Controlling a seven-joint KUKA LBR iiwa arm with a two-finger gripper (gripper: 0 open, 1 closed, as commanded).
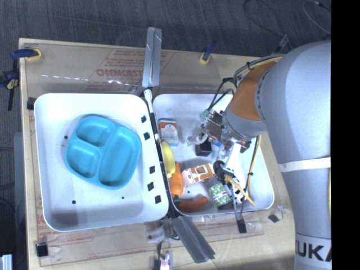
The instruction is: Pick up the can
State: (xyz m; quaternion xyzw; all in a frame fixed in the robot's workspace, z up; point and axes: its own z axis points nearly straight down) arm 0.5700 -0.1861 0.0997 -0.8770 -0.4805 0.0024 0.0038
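Note:
The can (pixel 219 193), small with a green and white label, lies near the front of the right bin (pixel 263 191). It sits beside a white and orange box (pixel 198 174). My gripper (pixel 212 157) hangs over the middle of the right bin, just behind the can and apart from it. Its dark fingertips (pixel 203 148) stand spread, and only bare bin floor shows between them. The grey arm with its orange band (pixel 246 101) comes in from the right and hides the bin's far right side.
The right bin also holds a small carton (pixel 167 131), a banana (pixel 167 155), an orange (pixel 176 184), a reddish sausage-shaped item (pixel 191 203) and a yellow piece (pixel 242 193). In the left bin (pixel 50 196) lies a blue divided tray (pixel 103 150).

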